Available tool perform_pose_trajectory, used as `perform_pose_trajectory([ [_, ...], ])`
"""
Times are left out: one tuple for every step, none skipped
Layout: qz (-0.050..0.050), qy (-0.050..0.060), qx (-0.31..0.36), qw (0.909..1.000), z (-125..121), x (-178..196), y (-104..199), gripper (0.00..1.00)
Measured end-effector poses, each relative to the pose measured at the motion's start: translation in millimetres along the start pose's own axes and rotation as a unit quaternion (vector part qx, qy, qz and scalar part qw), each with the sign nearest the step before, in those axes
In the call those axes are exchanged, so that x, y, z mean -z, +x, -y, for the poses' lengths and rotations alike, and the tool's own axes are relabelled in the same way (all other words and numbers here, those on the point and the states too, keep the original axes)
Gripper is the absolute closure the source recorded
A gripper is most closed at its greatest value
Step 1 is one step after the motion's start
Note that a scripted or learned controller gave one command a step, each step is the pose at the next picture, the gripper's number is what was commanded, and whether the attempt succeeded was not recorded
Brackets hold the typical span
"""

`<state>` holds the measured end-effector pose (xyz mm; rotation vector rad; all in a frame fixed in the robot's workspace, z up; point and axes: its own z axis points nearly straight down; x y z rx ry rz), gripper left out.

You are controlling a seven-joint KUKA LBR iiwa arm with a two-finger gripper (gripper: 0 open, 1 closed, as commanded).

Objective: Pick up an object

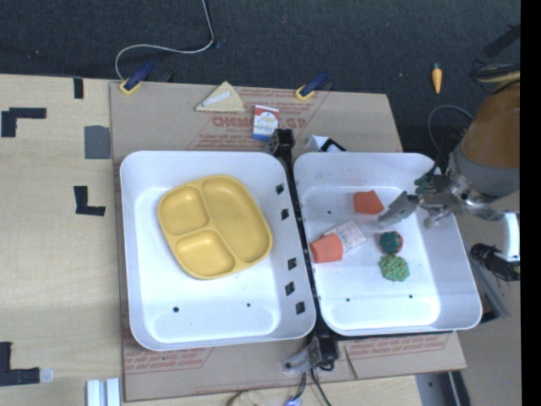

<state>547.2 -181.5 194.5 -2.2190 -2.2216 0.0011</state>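
Observation:
The right bin (448, 311) holds several small objects. An orange block (367, 202) lies near its middle. Left of that, an orange-red piece (326, 249) touches a white wrapper (352, 235). A teal ball (390, 243) sits just above a green bumpy ball (394, 268). My gripper (414, 216) hangs over the bin's upper right part, open, with nothing between its fingers. One grey finger (394, 211) points down-left, between the orange block and the teal ball. The teal ball lies just below the gripper.
A yellow divided plate (214, 225) fills much of the left bin (144, 311). Behind the bins on the cardboard lie a small red-and-white carton (265, 123) and a tan wedge (221, 98). Black clips (292, 265) run along the seam between the bins.

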Motion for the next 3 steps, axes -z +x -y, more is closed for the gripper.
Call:
perform_pose_trajectory([
  [0.001, -0.002, 0.001, 1.0000, -88.3, -105.6, 15.5, 0.00],
  [0.001, -0.001, 0.001, 1.0000, -87.8, -96.5, 15.4, 1.00],
  [0.000, -0.001, 0.001, 1.0000, -60.3, -9.4, 95.2, 1.00],
])
